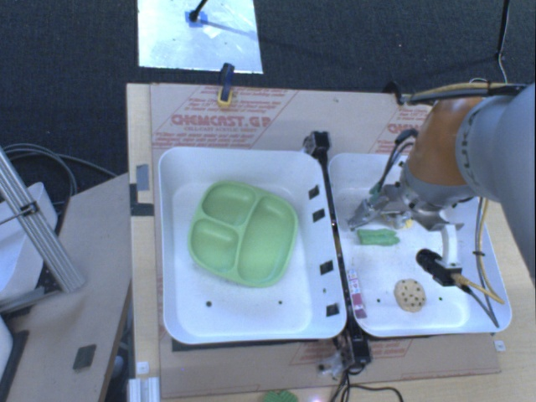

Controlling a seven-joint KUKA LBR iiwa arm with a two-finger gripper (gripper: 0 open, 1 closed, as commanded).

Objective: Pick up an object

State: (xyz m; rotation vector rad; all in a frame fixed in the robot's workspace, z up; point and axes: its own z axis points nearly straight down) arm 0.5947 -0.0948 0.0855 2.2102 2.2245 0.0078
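Green piece (377, 237) lying sideways in right bin (477, 308), just under gripper (368, 214); fingers spreading apart, holding nothing.

Two shallow white bins sit side by side mid-frame on a bench w/ a sheet printed "CHEMCAST GP" (219, 121) in red. Left bin (180, 308) holds a green divided plate (244, 233), three compartments, lying flat near centre. A black divider strip (331, 249) runs between the bins. Yellow-and-blue clamp (225, 86) at the bench's top edge. Upper left: shiny metal plate (167, 23) on dark carpet. Far left: cables (50, 159), metal rail (38, 229).
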